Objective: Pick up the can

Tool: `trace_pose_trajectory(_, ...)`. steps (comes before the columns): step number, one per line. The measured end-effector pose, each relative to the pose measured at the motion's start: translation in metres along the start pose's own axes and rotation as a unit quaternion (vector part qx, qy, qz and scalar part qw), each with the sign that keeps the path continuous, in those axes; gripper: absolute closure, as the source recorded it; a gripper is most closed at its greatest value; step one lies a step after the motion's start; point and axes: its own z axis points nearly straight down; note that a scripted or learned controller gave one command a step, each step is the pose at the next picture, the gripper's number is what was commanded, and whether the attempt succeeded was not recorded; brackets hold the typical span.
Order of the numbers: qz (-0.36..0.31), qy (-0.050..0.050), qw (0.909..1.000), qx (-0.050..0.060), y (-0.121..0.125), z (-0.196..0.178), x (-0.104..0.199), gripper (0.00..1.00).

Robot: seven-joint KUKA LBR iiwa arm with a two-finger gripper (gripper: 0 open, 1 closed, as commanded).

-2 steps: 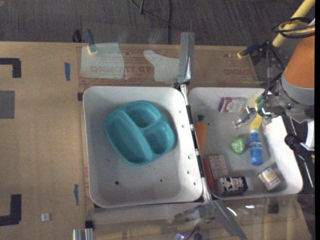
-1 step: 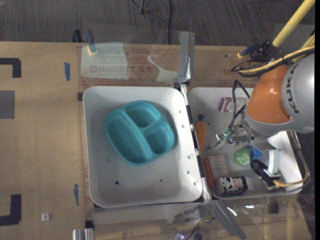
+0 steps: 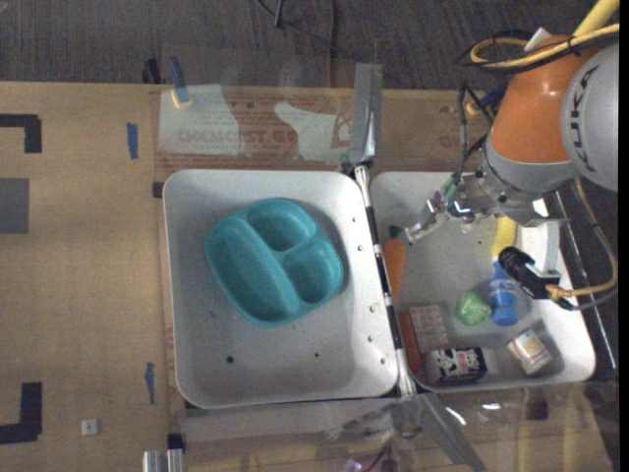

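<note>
Since the claw (image 3: pixel 435 214), whose spread I cannot tell, hovers over the right bin (image 3: pixel 580 357), it should centre squarely above the can (image 3: pixel 531 351) before descending.

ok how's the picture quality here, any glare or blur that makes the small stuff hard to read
Camera view: soft overall, so the small items in the right bin read as blurry shapes; pale reflections from clear panels wash over the bench above the left bin; light is even, with faint shadow under the teal tray.
</note>
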Motion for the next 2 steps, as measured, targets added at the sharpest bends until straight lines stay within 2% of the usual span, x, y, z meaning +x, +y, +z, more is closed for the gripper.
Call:
trace_pose_trajectory(1,0.091,-0.001,0.9959,0.000,0.037,-0.009,-0.079,0.00)
trace_pose_trajectory(2,0.013,0.000,0.9999,-0.001,0.048,0.099,-0.043,0.00)
